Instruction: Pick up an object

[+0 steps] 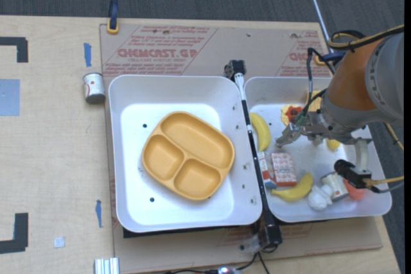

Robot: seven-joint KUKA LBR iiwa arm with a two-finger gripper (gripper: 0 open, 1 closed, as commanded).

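Hovering over the right bin (pixel 383 205), the claw (pixel 290 136) sits low among the clutter, and whether it is apart or together I cannot tell, since the grey arm (pixel 369 83) and the slant of the view hide that; nothing can be seen clamped in it, so I judge the pick not yet made. Candidate things all lie in that right bin: a banana (pixel 260 130) along its left wall, a small printed box (pixel 282 168) just near of the claw, a second banana (pixel 294 190) toward the near side, touching or almost touching the box, a white-and-orange object (pixel 334 188) at the near right, and something red and orange (pixel 293 113) at the far side, partly hidden by the arm. The left bin (pixel 122 138) holds a yellow divided plate (pixel 187 155), well apart from the claw. What is left, as I read it, is nearly everything: closing on one object and lifting it clear of the bin
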